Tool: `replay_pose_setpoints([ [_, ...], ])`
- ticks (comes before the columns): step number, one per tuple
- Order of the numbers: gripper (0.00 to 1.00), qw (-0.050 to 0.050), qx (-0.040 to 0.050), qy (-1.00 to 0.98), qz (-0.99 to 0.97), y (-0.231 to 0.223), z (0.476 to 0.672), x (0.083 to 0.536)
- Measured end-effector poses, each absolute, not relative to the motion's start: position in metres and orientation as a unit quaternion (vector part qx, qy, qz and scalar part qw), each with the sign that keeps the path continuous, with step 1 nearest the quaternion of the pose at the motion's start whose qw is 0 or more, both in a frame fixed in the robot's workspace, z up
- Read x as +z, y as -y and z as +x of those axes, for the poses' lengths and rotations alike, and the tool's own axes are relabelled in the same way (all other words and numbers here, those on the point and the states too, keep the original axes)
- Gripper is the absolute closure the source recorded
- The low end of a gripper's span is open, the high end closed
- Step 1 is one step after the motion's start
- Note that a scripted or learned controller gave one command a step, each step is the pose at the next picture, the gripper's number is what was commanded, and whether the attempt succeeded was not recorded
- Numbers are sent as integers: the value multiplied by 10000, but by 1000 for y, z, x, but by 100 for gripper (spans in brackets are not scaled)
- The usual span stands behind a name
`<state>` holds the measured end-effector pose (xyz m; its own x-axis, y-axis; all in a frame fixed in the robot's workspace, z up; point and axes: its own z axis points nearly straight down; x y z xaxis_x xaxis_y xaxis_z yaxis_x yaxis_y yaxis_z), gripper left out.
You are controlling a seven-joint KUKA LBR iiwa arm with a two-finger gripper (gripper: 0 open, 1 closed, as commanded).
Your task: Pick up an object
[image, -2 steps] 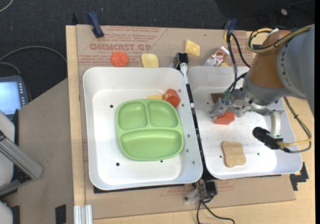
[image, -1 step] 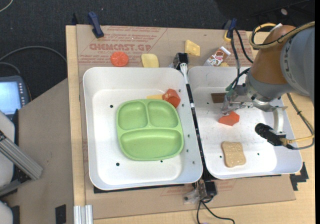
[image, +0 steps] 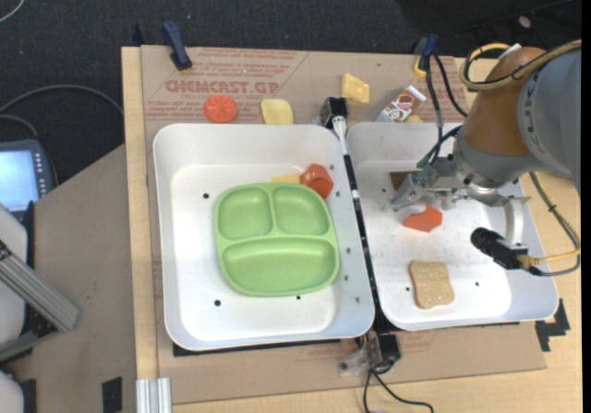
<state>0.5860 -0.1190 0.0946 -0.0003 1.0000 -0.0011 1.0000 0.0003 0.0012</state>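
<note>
I work in a robotics lab. My bench is a cardboard sheet [image: 222, 78] clamped with blue clips [image: 175, 43] at twelve o'clock, bearing two white bins [image: 175, 245] of toy food. Loose cables [image: 37, 106] trail over dark carpet [image: 83, 5] at nine o'clock, beside a lit screen [image: 17, 178] and aluminium framing [image: 37, 296].

green tray [image: 275, 240]: glossy plastic | bins [image: 175, 245]: smooth white plastic | bench board [image: 222, 78]: matt cardboard

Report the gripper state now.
Gripper: low in the right bin, just above the orange piece; open or shut cannot be told.
</note>
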Motion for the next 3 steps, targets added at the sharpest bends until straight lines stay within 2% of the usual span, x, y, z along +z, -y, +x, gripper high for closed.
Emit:
replay_pose_setpoints([
  [1, 0, -15, -8, -7067, 7075, 103, 553, 85],
  [2, 100, 9, 7, -7069, 7073, 103, 555, 95],
  [3, 100, 25, 28, -7092, 7050, 42, 560, 190],
])
